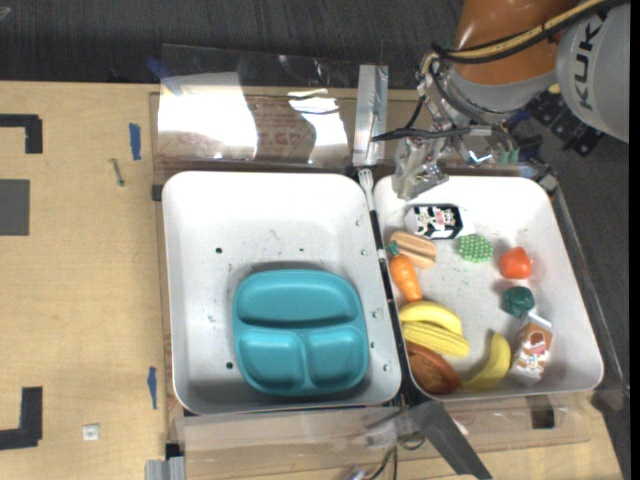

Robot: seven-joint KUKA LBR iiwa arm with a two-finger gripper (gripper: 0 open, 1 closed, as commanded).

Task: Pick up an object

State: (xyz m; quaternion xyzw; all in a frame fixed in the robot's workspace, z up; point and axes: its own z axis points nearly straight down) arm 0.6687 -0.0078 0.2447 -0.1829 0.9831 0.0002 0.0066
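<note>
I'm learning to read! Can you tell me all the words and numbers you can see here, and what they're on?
"KU": big dark letters on the robot arm's grey casing, cut off at the picture's edge.
Small carton in the right bin: it has a printed picture, too small to read.
Black-and-white item below the claw: a pattern, no readable words.

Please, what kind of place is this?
Probably a robotics lab bench for grasping trials: a robot arm reaches over two white bins, one with toy food such as a banana, the other with a teal tray.
</note>
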